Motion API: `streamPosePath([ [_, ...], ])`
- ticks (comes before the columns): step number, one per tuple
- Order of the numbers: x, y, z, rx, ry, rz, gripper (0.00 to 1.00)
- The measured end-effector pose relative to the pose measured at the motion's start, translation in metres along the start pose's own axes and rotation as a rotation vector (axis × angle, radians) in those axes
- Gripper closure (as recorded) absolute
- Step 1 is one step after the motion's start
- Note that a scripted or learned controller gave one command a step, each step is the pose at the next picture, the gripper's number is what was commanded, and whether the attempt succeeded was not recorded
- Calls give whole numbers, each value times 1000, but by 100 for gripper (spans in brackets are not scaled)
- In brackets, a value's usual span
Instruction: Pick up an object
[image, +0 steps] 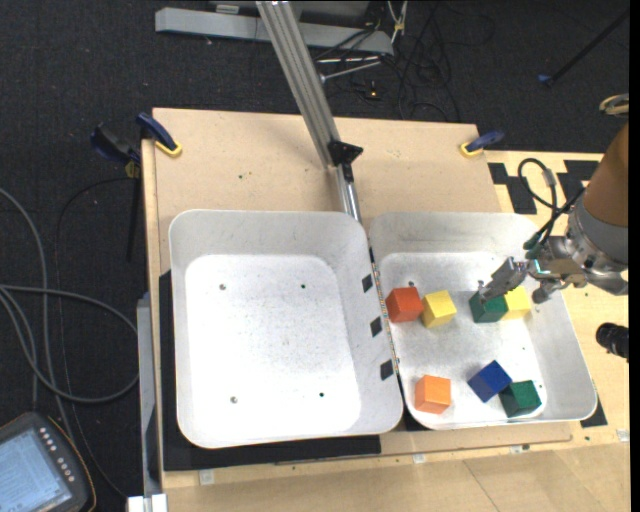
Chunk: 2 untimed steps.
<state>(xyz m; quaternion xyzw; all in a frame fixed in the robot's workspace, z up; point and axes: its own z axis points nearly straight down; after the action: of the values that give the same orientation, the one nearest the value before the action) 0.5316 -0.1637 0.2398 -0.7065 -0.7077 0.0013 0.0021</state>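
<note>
My gripper (518, 284) reaches in from the right over the right bin (560, 330), low above a green block (487, 309) and a yellow block (519, 303) that touch each other. Its fingers look spread open, one at the green block's top edge and the other to the right of the yellow block. Nothing is lifted. Left of this pair lie a red block (403, 303) and another yellow block (438, 309). Near the bin's front sit an orange block (432, 393), a blue block (489, 380) and a second green block (521, 398).
The left bin (200, 300) stands beside the right one, with black clips along their shared wall. A metal pole (305, 80) slants down to the bench's back middle. Clamps (160, 135) hold the board's back corners. Cables trail from the wrist (540, 190).
</note>
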Motion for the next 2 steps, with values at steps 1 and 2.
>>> streamPosePath([
  [1,0,1,-3,-5,-1,1,0],
  [2,-3,10,50,0,0,2,0],
])
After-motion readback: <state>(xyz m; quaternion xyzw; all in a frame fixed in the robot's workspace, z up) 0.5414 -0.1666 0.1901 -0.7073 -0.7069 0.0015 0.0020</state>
